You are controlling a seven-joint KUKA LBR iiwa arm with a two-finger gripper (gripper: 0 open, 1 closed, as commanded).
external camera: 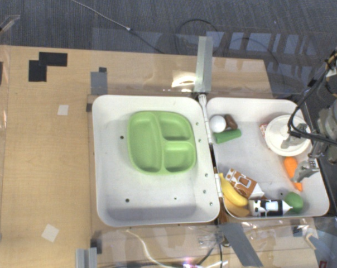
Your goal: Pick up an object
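Observation:
My gripper [304, 171] hangs over the right side of the right bin [252, 155], below the grey wrist at the frame's right edge. It sits right beside an orange carrot-like piece [290, 166], which lies just to its left. Just behind the carrot is a white round cup [284, 134]. A green lime-like object [294, 201] lies a little nearer than the gripper. Nothing is visibly held.
The right bin also holds a white ball [217, 123], a brown piece [230, 120], a green cylinder [227, 135], a banana [234, 194], a brown carton [242, 182] and a black-and-white bottle [268, 207]. A green divided plate [160, 142] lies in the left bin [110, 166].

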